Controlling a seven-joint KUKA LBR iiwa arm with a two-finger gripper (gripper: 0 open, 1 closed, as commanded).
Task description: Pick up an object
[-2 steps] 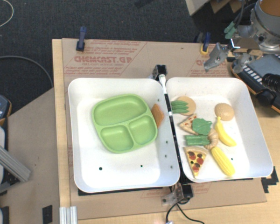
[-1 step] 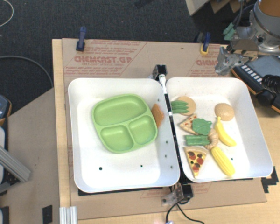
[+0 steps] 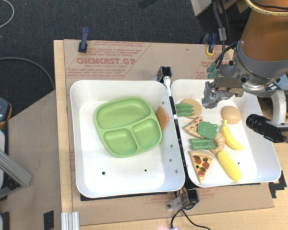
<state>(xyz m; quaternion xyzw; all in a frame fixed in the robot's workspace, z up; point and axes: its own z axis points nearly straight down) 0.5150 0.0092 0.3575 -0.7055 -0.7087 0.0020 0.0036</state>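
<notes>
Hovering over right bin (image 3: 273, 174): gripper (image 3: 210, 101) nr toy food, finger state can't tell.

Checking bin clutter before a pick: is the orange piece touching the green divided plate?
Touching: the camera view shows the orange piece lying against the green divided plate's right rim, no white between them.

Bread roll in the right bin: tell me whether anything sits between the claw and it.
Nothing visible does. The claw hangs above the right bin, up and to the left of the bread roll, with bare white bin floor between them. The nearest neighbour, the banana, lies on the roll's far side from the claw.
</notes>
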